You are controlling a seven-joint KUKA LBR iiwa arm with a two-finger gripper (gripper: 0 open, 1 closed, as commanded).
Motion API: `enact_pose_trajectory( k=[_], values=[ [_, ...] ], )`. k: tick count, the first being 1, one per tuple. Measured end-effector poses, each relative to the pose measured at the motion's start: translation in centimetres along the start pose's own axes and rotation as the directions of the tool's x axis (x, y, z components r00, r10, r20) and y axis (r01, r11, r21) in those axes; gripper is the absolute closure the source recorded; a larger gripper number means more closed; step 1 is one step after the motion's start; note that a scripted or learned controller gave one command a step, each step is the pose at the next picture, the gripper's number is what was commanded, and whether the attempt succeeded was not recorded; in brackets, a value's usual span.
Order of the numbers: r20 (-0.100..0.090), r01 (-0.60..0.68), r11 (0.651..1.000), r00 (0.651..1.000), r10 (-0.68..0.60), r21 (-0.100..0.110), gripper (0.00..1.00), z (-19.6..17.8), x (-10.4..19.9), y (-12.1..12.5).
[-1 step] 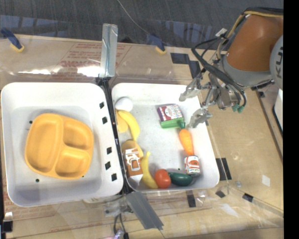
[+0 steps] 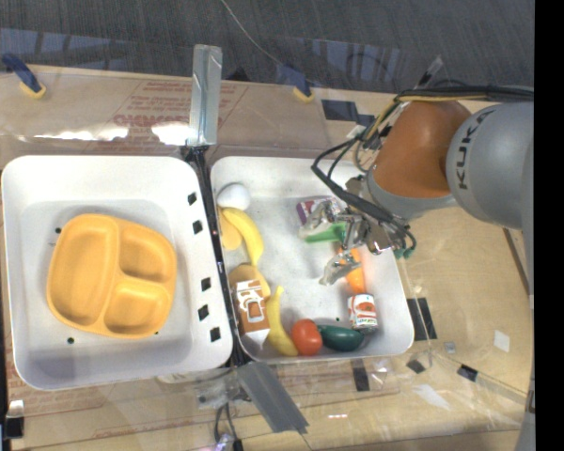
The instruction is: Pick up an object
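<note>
My gripper (image 2: 346, 250) hangs low over the right part of the right bin (image 2: 263, 172), under the arm's orange band (image 2: 409, 153). Right beside it lies an orange piece (image 2: 356, 272), partly covered by the gripper, and I cannot tell if the two touch. A green item (image 2: 320, 234) and a purple packet (image 2: 311, 210) lie just to its left. A small can with a red label (image 2: 362, 310) stands just below it.
In the same bin are a white ball (image 2: 233, 195), a banana (image 2: 243, 234), a brown bottle (image 2: 251, 300), a second banana (image 2: 278, 325), a red tomato (image 2: 306, 336) and a dark green vegetable (image 2: 342, 336). The left bin (image 2: 19, 214) holds a yellow divided tray (image 2: 110, 273).
</note>
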State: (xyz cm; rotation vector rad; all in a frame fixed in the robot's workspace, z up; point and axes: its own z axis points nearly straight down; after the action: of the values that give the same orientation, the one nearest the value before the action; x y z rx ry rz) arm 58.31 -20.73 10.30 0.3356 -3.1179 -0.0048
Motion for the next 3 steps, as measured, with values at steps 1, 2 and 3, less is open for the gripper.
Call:
enact_pose_trajectory(
  k=[1, 2, 3],
  values=[
    [0.011, 0.031, 0.999, 0.999, -0.032, 0.006, 0.00, 1.0, -1.6, 0.3],
    [0.005, 0.182, 0.983, 0.983, -0.182, 0.004, 0.00, 1.1, 2.1, 0.3],
    [0.009, 0.192, 0.981, 0.981, -0.192, 0.006, 1.00, 0.0, 1.8, 0.5]
  ],
)
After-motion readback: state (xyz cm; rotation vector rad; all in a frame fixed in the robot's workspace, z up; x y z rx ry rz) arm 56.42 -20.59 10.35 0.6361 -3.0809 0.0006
